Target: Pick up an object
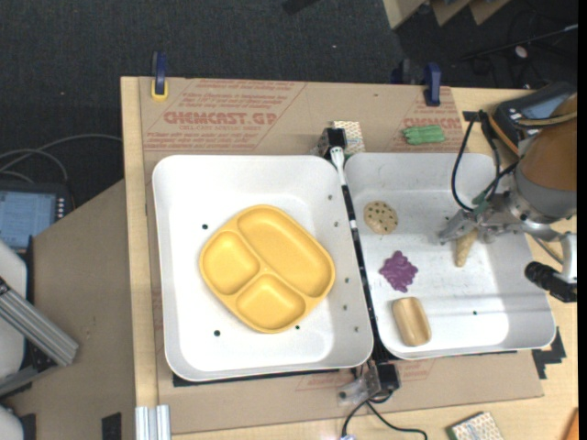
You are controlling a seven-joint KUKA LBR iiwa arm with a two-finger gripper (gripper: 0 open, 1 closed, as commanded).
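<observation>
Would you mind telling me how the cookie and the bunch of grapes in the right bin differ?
The cookie is tan, round and flat with dark specks; the grapes are purple, lumpy and irregular in outline. The cookie lies nearer the bin's far edge, the grapes nearer the middle. Both lie loose in the right bin, apart from the gripper.

Even, bright light from above; the white bins (174, 246) glare slightly, shadows are soft, and the picture is a little grainy.
</observation>
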